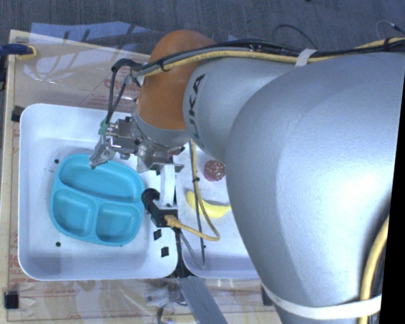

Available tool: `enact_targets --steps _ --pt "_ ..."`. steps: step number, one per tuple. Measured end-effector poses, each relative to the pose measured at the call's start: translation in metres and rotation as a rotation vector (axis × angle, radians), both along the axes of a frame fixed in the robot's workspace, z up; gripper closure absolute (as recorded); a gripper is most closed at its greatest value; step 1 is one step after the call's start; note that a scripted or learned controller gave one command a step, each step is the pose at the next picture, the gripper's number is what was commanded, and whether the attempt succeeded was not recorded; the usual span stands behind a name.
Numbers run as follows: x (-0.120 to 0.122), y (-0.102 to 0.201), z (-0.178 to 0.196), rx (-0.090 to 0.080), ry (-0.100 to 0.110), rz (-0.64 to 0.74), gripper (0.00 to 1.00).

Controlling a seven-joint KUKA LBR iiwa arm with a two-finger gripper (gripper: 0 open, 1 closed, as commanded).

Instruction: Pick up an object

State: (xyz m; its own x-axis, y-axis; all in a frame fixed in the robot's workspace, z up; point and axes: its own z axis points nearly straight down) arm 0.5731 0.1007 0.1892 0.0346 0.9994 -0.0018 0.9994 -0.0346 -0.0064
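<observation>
Camera view, stock as seen. Item: blue divided tray [98,201], three compartments, lying flat in the left white bin [32,176]. Item: my fingers [104,151], at the tray's upper rim, apparently touching its edge; whether they are wide or narrow I cannot tell. Item: right white bin [217,263], beside the tray's bin, with a yellow piece [212,209] and a small reddish ball [214,170].

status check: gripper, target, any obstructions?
Gripper down in the left bin, at the upper edge of the blue divided plate. Grasp not confirmed. Right bin: yellow piece, pinkish ball, largely under the arm.
</observation>
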Motion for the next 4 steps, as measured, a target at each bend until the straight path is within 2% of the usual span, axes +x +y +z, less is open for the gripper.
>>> enact_targets --steps 1,2,3,4 --pt "-0.070 0.024 -0.098 0.002 -0.002 -0.056 0.00" --pt "0.007 -0.034 0.002 0.000 -0.002 -0.009 0.00" --pt "-0.012 0.034 -0.097 0.002 -0.007 0.018 0.00" --pt "-0.003 -0.008 0.002 0.001 -0.002 -0.008 0.00"
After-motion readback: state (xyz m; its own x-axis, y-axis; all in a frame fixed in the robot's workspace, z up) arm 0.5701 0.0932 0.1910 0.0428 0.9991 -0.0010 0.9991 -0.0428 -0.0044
